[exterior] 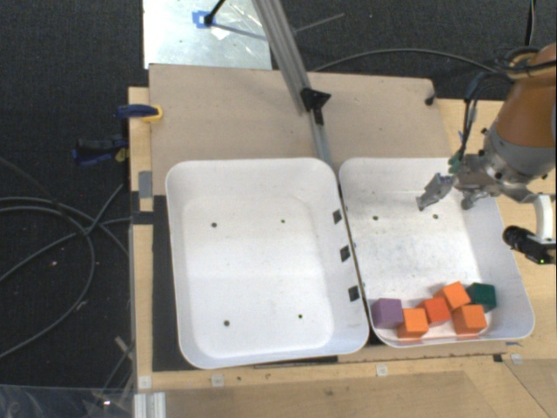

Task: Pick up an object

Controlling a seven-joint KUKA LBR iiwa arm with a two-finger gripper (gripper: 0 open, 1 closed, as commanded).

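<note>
A wooden bench (226, 111) carried two shallow white bins side by side. The left bin (187, 259) sat toward the middle of the board, and the right bin (522, 307) lay touching it along their shared edge, reaching toward the bench's right side. A bare stretch of pale board showed beyond both bins on the far side, and a narrow strip ran along the near edge. At the far left corner a blue and yellow clamp (137, 111) gripped the bench's edge. A slanted metal pole (283, 33) met the board between the bins' far corners. A black cable (383, 57) curved across the far right part.
</note>
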